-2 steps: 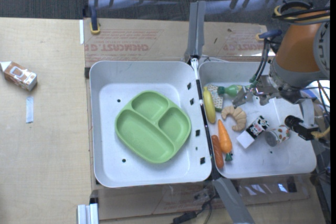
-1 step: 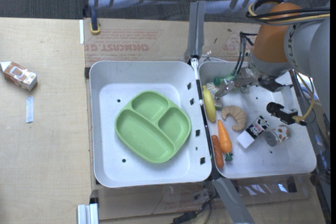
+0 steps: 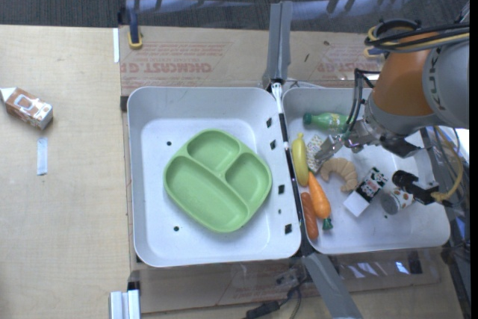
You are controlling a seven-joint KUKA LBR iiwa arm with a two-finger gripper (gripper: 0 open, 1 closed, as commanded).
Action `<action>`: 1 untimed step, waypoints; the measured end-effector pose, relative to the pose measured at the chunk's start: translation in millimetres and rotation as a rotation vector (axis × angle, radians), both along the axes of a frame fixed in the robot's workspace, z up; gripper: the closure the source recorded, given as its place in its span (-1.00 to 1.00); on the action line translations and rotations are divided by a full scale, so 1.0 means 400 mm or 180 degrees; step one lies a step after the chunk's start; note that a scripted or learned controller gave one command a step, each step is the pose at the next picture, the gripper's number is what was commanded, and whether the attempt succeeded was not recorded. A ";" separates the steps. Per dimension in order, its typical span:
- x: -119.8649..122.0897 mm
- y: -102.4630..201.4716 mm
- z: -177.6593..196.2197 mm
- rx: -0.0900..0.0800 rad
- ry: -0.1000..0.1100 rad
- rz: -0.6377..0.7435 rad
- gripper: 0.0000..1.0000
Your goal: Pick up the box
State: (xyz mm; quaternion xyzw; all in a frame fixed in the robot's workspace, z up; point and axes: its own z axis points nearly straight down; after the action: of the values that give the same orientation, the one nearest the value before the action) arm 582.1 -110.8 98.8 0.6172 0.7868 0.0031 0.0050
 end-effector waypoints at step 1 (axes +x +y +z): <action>0.152 0.011 0.096 -0.0001 0.0032 0.0249 -1.00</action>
State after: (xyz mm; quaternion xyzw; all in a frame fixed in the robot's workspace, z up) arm 642.9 -106.4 137.4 0.5860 0.8103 0.0001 0.0010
